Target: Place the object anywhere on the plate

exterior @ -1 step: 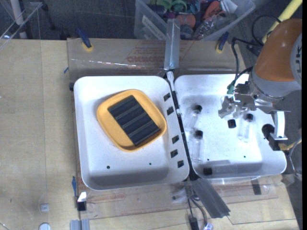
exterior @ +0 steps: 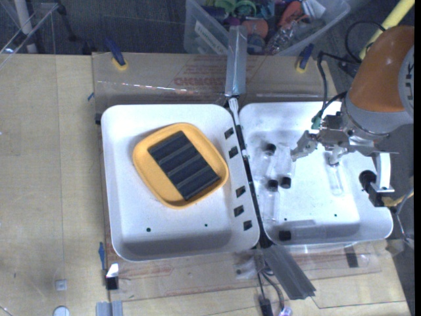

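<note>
Yellow plate [exterior: 179,164] bearing a dark ribbed block [exterior: 183,164] in left bin [exterior: 125,196], claw [exterior: 320,143] over right bin [exterior: 342,219], fingers spread apart, nothing between.

Faint red print on cardboard sheet [exterior: 172,78] behind bins, too blurred to read. Dark letters on arm's white casing [exterior: 410,78], cut off, illegible.

One fixed camera above the bench [exterior: 46,176], looking down at a slant, both white bins [exterior: 125,242] side by side in mid-frame at moderate range, arm [exterior: 381,78] entering from the right edge, clutter tub [exterior: 263,12] beyond the far edge.
</note>
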`<state>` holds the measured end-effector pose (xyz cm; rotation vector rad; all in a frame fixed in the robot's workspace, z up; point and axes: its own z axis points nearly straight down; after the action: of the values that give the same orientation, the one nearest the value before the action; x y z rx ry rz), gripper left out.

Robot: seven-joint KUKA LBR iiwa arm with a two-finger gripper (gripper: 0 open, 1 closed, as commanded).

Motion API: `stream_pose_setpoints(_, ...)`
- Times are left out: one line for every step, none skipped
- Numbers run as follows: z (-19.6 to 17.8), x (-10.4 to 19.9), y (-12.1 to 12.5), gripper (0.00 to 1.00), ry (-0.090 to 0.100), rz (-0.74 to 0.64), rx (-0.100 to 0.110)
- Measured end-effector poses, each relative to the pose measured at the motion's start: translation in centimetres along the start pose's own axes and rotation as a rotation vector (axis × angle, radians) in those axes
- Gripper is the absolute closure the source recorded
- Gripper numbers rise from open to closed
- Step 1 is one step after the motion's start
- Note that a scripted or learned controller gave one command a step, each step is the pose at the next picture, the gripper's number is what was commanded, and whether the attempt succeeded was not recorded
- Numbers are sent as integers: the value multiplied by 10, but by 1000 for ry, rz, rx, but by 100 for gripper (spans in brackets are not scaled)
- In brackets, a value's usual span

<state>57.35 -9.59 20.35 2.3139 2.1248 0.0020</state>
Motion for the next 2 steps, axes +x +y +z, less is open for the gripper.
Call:
stream_pose_setpoints(-25, 46, -19, 0, -1, 47, 1)
stream_pose_setpoints(-15, 40, -5, 0, -2, 47, 0)
